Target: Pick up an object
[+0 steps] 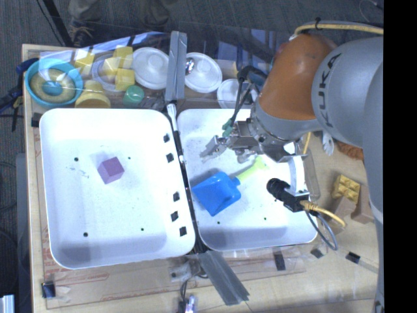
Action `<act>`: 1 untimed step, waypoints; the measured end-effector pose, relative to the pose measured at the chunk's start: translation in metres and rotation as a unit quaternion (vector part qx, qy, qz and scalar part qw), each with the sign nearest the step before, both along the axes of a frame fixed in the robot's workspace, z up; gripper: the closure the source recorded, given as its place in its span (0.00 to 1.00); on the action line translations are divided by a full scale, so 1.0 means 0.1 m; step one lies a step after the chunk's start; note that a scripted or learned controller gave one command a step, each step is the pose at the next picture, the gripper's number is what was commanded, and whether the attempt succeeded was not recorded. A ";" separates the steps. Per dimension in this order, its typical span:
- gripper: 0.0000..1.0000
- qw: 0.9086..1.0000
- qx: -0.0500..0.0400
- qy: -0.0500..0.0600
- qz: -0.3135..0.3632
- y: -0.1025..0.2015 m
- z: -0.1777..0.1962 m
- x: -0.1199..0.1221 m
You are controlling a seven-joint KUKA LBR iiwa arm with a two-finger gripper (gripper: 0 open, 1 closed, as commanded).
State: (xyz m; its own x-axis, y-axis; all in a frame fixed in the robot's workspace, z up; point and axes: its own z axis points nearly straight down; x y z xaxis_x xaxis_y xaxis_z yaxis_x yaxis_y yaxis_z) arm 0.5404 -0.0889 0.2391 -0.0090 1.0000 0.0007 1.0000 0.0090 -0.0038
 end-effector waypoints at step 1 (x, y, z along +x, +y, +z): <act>0.00 1.000 0.000 0.000 0.031 -0.42 -0.92 0.22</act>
State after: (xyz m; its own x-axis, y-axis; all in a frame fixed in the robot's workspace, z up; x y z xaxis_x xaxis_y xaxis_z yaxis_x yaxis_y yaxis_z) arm 0.5621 -0.1313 0.1468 -0.0705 0.9975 0.0003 0.9975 0.0705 -0.0046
